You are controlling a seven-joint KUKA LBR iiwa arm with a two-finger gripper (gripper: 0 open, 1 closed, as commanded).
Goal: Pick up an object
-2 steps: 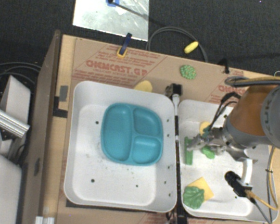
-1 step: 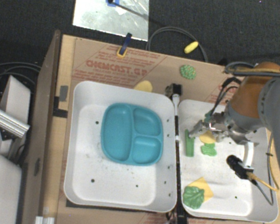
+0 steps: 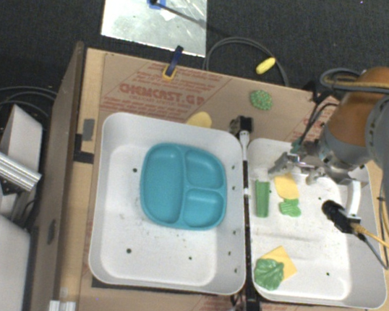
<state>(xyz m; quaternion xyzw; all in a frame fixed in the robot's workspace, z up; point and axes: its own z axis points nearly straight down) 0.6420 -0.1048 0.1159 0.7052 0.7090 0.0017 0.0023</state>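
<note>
My gripper [image 3: 296,172] hangs over the back of the right bin [image 3: 360,287], fingers spread open with nothing between them. Just below its tips lies a small yellow piece [image 3: 286,186], with a small green piece [image 3: 290,208] beside it. A green stick [image 3: 262,198] lies along the bin's left wall. Near the front are a yellow wedge [image 3: 285,260] and a green leafy piece [image 3: 269,273] overlapping it.
The left bin [image 3: 110,248] holds a blue divided plate [image 3: 183,187]. Behind the bins on the cardboard lie a green round item [image 3: 261,99], a yellow item [image 3: 266,66], a pale yellow piece [image 3: 200,120] and a blue-and-yellow tool [image 3: 172,63].
</note>
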